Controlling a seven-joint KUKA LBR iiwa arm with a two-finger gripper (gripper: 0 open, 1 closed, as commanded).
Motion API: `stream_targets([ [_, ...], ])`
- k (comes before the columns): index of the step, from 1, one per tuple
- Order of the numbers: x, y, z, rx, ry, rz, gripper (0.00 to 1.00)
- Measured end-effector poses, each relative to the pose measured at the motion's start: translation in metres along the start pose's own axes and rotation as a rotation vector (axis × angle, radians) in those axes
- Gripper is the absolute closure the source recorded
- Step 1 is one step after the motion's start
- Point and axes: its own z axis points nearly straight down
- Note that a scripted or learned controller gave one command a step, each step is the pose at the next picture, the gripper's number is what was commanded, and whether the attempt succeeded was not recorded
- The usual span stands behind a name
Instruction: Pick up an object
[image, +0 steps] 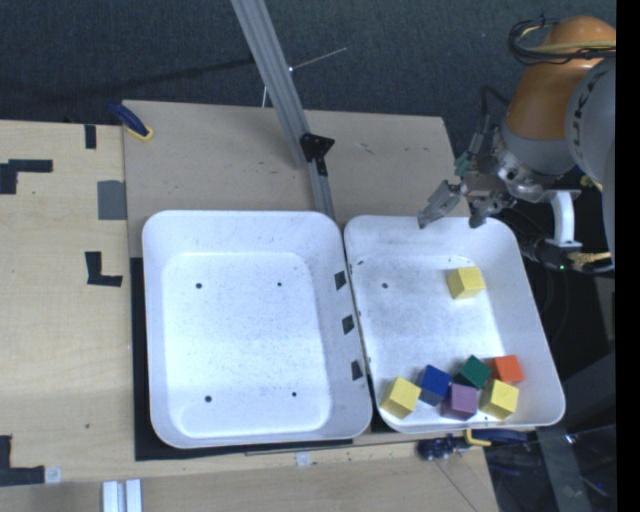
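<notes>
My pincer hangs spread and holding nothing above the far rim of the right bin.
One yellow cube lies apart mid-bin; yellow, blue, purple, green, orange and yellow cubes cluster at its near edge.

The grey two-finger gripper hung over the far rim of the right shallow white bin, its fingers spread apart with nothing between them. Just below the jaws lay a lone yellow cube; well below them, a cluster of coloured cubes sat by the near rim.
</notes>
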Motion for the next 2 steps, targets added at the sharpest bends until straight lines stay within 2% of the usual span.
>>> stream_targets([
  [1,0.000,0.000,0.000,0.001,-0.001,0.000,0.00],
  [2,0.001,-0.007,0.045,0.004,0.000,0.001,0.00],
])
